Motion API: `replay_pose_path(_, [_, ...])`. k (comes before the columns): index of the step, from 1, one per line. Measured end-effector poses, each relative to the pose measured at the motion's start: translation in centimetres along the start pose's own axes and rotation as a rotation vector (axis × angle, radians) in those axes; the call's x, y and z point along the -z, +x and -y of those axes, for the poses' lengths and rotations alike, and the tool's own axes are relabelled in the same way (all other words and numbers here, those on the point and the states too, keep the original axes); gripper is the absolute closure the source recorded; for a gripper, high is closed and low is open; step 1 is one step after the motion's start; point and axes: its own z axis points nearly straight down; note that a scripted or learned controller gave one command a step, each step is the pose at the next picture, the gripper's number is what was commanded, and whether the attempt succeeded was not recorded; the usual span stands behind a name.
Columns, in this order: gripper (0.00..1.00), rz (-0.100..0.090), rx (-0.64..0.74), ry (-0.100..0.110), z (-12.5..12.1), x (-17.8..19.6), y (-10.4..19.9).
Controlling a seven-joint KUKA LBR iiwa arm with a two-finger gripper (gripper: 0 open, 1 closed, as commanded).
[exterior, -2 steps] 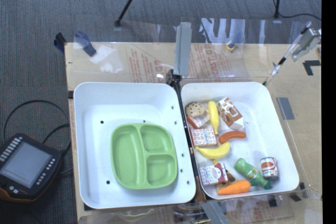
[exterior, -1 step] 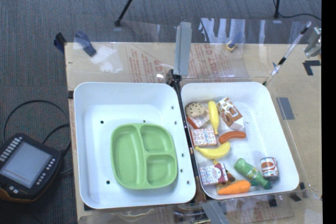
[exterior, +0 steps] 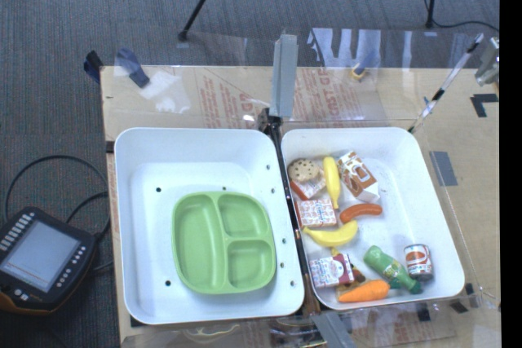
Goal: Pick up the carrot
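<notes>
Two shallow white bins sit side by side on a cardboard-topped desk (exterior: 204,94). The left bin (exterior: 147,155) holds a green divided plate (exterior: 223,242), its three wells bare, with open white floor around it on every side. The right bin (exterior: 416,175) carries the toy food: a cookie (exterior: 304,169), an upright yellow corn cob (exterior: 331,180), a juice carton (exterior: 357,176), a red sausage (exterior: 360,212), a banana (exterior: 333,235), a green bottle (exterior: 390,267) and a small red can (exterior: 418,261), plus two printed snack packs too small to read. The carrot (exterior: 364,292) lies flat along the near wall of the right bin, its leafy end touching the green bottle, its tip just beside a pack (exterior: 332,269). The bin's right half and far corner stay open. A clear screen (exterior: 391,69) stands behind the bins. A handheld controller (exterior: 41,257) rests on the carpet at left, partly cut off. The claw's state cannot be told.
</notes>
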Motion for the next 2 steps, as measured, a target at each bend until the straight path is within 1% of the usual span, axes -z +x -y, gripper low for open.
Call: replay_pose_path(2, [1.00, 0.000, 0.013, 0.003, -0.33, 1.73, 0.25])
